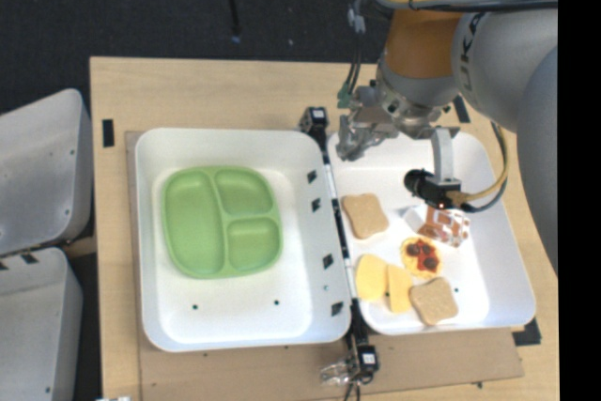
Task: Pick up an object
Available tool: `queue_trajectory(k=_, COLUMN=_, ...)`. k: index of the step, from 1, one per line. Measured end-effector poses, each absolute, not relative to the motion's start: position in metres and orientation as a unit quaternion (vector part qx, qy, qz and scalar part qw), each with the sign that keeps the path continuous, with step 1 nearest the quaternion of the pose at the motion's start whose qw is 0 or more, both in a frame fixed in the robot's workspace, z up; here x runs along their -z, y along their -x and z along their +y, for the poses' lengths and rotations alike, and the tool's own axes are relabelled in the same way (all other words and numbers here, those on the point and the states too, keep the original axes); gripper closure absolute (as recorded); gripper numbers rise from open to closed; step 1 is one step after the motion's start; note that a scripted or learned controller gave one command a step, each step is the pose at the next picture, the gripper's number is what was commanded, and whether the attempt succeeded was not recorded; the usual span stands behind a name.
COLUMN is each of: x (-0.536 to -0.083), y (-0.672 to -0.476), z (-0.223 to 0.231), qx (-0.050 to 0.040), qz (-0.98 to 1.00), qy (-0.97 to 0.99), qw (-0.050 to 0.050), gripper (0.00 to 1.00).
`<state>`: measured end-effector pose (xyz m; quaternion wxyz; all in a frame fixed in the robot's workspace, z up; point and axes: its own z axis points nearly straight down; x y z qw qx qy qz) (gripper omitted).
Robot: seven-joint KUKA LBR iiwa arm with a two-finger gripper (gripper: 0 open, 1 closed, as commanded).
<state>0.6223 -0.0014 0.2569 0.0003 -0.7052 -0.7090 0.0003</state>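
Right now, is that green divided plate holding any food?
Empty. The green plate shows three bare compartments; the food pieces lie in the right bin.

Toy food pieces (402,251) in right bin (502,291)

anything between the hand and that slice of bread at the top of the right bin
Nothing visible does. The hand hangs over the far left corner of the right bin, and the bread slice lies just nearer the camera on bare white floor. The cheese slices and other food sit beyond it, toward the bin's near side.
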Motion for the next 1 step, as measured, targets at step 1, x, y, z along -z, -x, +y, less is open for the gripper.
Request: queue_trajectory(k=1, x=-0.2457, y=-0.6111, z=0.0536, qx=0.0001, qz=-0.709, qy=0.705, qw=0.000, gripper=1.00)
